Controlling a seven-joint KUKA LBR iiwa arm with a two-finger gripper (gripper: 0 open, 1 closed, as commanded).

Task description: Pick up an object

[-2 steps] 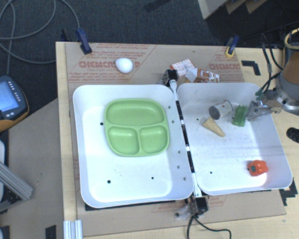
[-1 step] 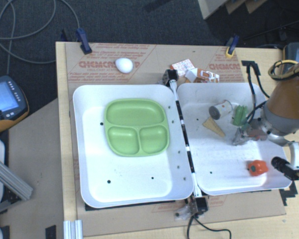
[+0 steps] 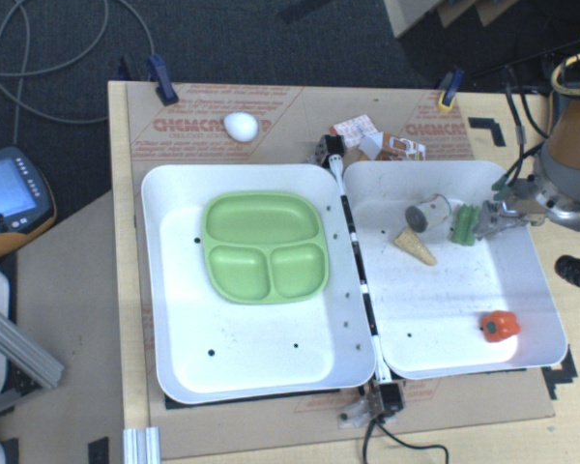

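Nearest, at the lower right of the frame, a small red pepper [image 3: 500, 326] lies alone on the floor of the right bin [image 3: 445, 346]. The left bin [image 3: 174, 356] holds a green divided plate [image 3: 267, 246], toward its upper half. Farther up in the right bin, a cone-shaped piece [image 3: 415, 248] lies just below a grey cylinder [image 3: 425, 213]. Right of those, my pincer [image 3: 480, 220] reaches in from the frame's right edge and is pinching a green object [image 3: 463, 226]. Beyond the bins, at the upper part of the table [image 3: 213, 114], sit a white egg [image 3: 241, 126] and a crumpled wrapper [image 3: 372, 139].
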